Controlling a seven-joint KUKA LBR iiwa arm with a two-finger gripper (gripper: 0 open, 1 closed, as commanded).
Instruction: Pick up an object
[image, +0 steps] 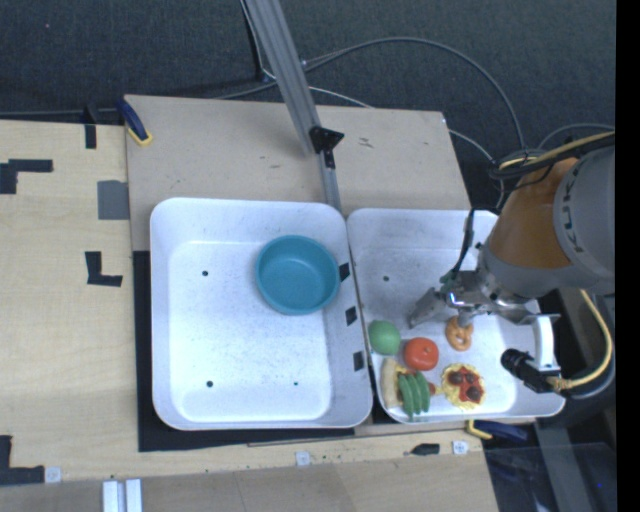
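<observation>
My gripper (462, 314) hangs over the middle of the right bin (400, 235), open, with nothing seen between its fingers. A small orange ring (459, 334) lies just below it. To its lower left sit a green ball (384, 337), a red tomato (422, 353) and a green pod-shaped toy (414, 391) lying against a yellow piece (390, 381). Near the front right corner lies a yellow toy with red spots (463, 385). A blue bowl (297, 274) stands in the left bin (190, 330), at its back right.
The grey arm with its orange band (535, 235) covers the right bin's right side. A metal pole (295, 85) slants down from the top to the divide between the bins. Cables run across the bench behind the right bin.
</observation>
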